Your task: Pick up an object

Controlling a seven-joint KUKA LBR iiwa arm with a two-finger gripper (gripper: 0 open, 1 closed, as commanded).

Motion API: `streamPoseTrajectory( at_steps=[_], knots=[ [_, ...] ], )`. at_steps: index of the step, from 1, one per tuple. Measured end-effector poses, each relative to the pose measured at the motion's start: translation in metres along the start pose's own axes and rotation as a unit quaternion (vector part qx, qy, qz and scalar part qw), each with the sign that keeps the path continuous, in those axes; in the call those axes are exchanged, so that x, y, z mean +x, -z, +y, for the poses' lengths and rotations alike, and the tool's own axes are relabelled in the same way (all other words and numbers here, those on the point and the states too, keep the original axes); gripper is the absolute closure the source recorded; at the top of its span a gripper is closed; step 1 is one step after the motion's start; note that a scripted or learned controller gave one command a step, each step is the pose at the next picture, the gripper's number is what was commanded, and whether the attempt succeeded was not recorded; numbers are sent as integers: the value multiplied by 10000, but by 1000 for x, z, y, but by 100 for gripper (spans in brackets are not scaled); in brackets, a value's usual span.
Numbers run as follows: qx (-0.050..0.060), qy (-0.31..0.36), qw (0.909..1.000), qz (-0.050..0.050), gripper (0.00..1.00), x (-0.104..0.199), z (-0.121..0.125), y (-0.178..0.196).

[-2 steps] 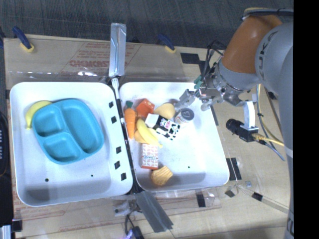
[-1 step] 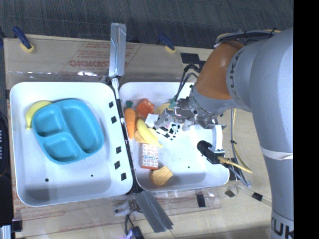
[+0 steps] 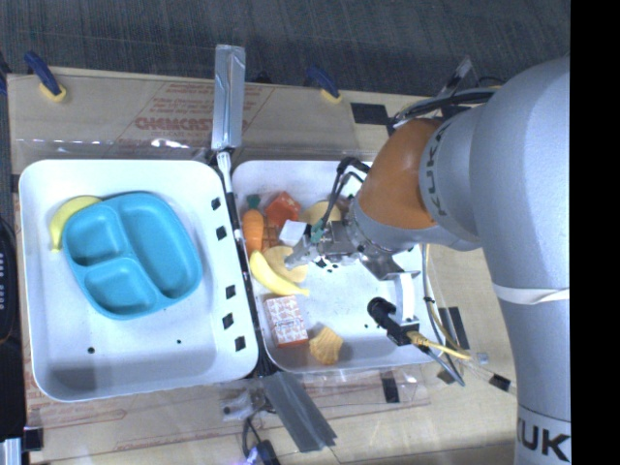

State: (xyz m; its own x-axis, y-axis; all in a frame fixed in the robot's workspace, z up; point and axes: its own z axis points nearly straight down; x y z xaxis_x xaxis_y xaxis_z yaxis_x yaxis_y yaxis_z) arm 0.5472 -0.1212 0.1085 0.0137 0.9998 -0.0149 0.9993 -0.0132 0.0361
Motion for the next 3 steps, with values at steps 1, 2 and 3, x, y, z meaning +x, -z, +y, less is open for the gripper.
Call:
streamPoseTrajectory(
  at_steps=[1,2,3],
  knots=[
    [66,166,9998,45,0,-1,59,4],
    [159,823,9964,87,0,26,100,17],
    [160,505,9986,79,0,28,110,-18]
  ],
)
